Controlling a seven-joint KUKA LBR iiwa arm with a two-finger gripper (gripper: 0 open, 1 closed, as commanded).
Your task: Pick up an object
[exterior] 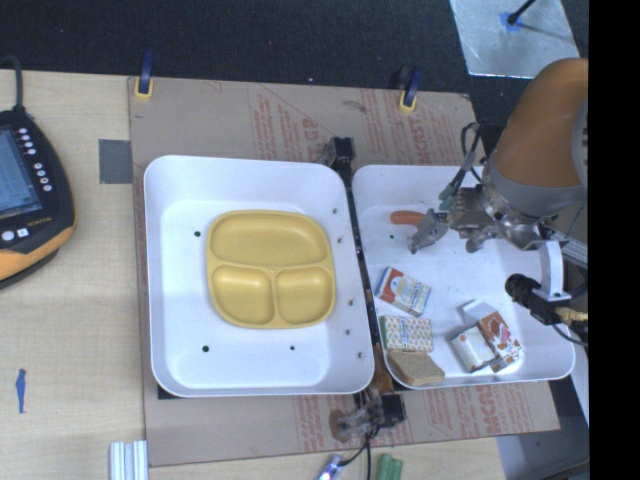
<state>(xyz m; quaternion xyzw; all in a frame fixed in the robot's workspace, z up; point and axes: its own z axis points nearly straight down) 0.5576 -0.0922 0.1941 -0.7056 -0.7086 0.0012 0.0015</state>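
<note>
two white bins point(160, 268), one yellow divided plate point(270, 268), five small food items point(404, 293)

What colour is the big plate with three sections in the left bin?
Yellow; the three-section plastic plate shows best in the camera view.

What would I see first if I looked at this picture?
Probably the big yellow plastic plate with three sections, lying in the middle of the left white bin. Next, the grey robot arm with its orange band reaching over the right white bin, above a small orange carrot-like piece.
</note>
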